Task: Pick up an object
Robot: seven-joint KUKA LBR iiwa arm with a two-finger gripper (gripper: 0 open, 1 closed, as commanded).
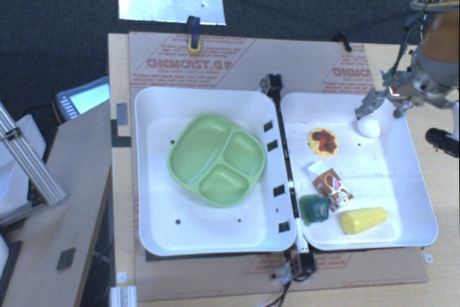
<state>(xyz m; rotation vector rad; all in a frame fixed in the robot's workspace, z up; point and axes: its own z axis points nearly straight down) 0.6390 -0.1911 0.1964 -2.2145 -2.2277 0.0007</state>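
Approach step: the gripper [384, 103] hovers with fingers spread and empty above the white ball [369, 127] by the right bin's [417, 176] far edge, needing descent and closing.

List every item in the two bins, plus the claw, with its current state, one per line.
Green divided plate: lying flat in the left bin, tilted askew.
White ball: resting in the right bin, below the claw.
Pizza toy: lying flat.
Snack packet: lying flat.
Dark green toy: against the divider.
Yellow wedge: on its side.
Claw: open, above the ball, holding nothing.
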